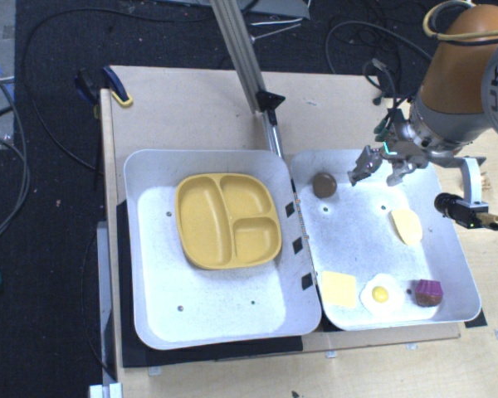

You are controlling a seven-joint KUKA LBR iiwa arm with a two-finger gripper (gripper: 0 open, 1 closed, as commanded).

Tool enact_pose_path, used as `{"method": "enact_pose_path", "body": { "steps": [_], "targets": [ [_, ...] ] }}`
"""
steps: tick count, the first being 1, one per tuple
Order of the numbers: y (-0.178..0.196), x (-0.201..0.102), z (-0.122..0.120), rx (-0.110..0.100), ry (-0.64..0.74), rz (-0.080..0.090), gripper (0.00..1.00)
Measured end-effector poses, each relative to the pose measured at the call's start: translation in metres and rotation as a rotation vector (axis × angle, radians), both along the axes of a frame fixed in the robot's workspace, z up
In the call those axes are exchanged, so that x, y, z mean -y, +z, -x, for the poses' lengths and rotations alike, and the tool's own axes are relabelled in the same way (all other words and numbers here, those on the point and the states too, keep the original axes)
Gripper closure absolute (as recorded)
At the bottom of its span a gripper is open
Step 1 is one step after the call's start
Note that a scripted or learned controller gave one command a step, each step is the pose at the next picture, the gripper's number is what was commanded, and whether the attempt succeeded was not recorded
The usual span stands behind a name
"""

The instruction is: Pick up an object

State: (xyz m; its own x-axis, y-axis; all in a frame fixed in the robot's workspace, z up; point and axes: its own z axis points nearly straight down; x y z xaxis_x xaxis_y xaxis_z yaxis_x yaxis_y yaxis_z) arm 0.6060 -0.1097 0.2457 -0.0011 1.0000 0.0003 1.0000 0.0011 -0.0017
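My gripper [380, 172] hangs over the back of the right bin [357, 230], fingers spread apart with nothing between them. A brown round piece [324, 185] lies just left of it, near the bin's back left corner. A pale yellow wedge [407, 225] lies below and right of the gripper. Along the front edge sit a yellow cheese square [339, 288], a fried egg [381, 293] and a purple piece [427, 292].
The left bin [158, 305] holds a yellow divided plate [228, 220]. A grey metal pole [245, 52] slants down from the top to the seam between the bins. Black clips [297, 243] line that seam. Cables lie on the dark floor around the bench.
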Motion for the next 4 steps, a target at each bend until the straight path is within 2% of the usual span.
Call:
{"method": "enact_pose_path", "body": {
  "steps": [1, 2, 3, 4],
  "targets": [
    [0.001, 0.000, 0.000, 0.002, 0.000, 0.000, 0.00],
    [-0.048, 0.004, -0.008, -0.003, -0.002, 0.001, 0.00],
    [-0.110, 0.004, 0.001, -0.004, -0.002, 0.000, 0.00],
    [-0.155, 0.004, 0.000, 0.003, -0.002, 0.002, 0.00]
  ]
}}
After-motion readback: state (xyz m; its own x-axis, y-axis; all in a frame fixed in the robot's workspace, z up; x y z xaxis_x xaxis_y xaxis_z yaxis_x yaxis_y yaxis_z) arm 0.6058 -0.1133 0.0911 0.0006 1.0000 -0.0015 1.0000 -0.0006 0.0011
